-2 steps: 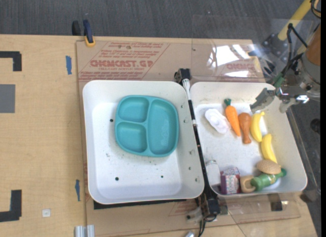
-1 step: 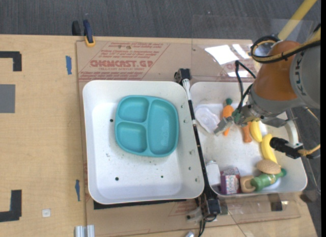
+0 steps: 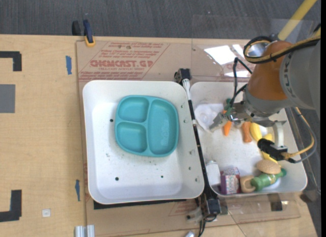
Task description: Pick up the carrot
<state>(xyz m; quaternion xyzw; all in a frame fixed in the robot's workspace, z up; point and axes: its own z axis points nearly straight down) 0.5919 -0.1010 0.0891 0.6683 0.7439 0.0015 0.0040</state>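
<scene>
In the right bin (image 3: pixel 298 182), my gripper (image 3: pixel 226 120) hangs over the upper middle, reaching in under the orange wrist band. A small orange carrot (image 3: pixel 227 129) sticks out just below the fingertips, pinched between the fingers (image 3: pixel 219 122). The fingers look shut on it. The carrot's upper part is hidden by the gripper body. A second orange piece (image 3: pixel 247 131) lies just to the right, next to a yellow banana (image 3: pixel 256 131).
A white crumpled item (image 3: pixel 206 113) lies left of the gripper. Along the bin's front edge are a white bottle (image 3: pixel 212 170), a purple box (image 3: pixel 230 181), a green toy (image 3: pixel 265 181) and a tan bun (image 3: pixel 268 167). A teal divided plate (image 3: pixel 147 126) sits in the left bin (image 3: pixel 97 144).
</scene>
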